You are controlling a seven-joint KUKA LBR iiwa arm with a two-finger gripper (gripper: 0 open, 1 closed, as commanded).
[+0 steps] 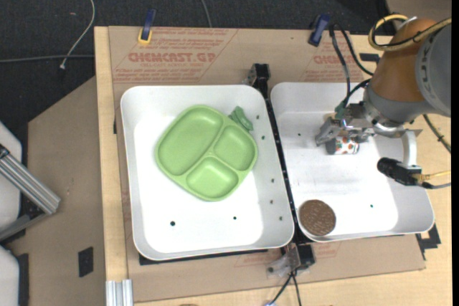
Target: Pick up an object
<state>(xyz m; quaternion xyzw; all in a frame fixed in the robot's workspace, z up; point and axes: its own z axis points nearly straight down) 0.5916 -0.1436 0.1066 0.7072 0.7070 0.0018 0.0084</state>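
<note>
My arm (412, 79) reaches in from the right, grey with its orange band above the wrist, and bends down over the right bin (401, 222). My gripper (337, 136) sits low in the upper middle of that bin, pointing toward the divider between the two bins. Just beside the tip, on its right and touching or nearly touching it, lies a small object (349, 147) with white and reddish marks. It is too small and too crowded by the metal of my wrist to name. Whether my fingers are spread, clenched or pinching that object I cannot tell from this angle, since the gripper body hides the gap.

Near the front left corner of the same bin rests a round brown disc (317, 217), flat, well apart from my gripper. A black cable connector (393, 169) hangs off my arm over the right part of the bin.

The left bin (143, 226) holds a light green divided plate (206, 152) with three compartments, lying flat and turned at an angle, about in the middle of the bin. A small darker green piece (242, 118) touches the plate's upper right rim.

Both bins sit on a cardboard sheet (179, 52) printed with red letters, laid over the table, with a blue clamp (148, 24) at its far edge on the left and another (319, 30) toward the right.
</note>
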